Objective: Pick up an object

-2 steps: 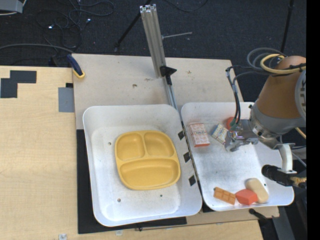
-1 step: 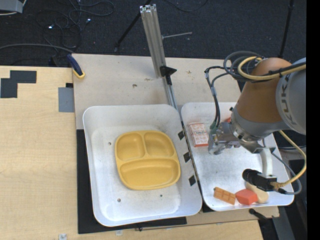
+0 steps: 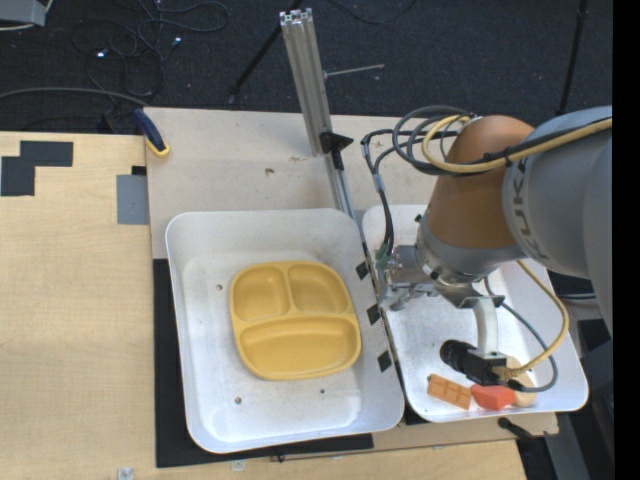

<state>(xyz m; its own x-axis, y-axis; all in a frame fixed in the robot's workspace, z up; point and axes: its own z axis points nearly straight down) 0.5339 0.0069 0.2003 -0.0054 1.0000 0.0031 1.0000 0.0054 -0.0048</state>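
Orange block (image 3: 449, 392) and a red piece (image 3: 492, 398) lie side by side in the right bin (image 3: 560, 393); the left bin (image 3: 200, 368) holds a yellow divided plate (image 3: 295, 318). The gripper (image 3: 395, 290) hangs by the right bin's left wall, and I cannot tell if its jaws are released or clenched. I judge this is the approach step: next it must centre over one thing and descend.

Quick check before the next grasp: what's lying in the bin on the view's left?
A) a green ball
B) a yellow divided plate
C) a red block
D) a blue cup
B: a yellow divided plate with three compartments lies flat near the middle of that white bin.
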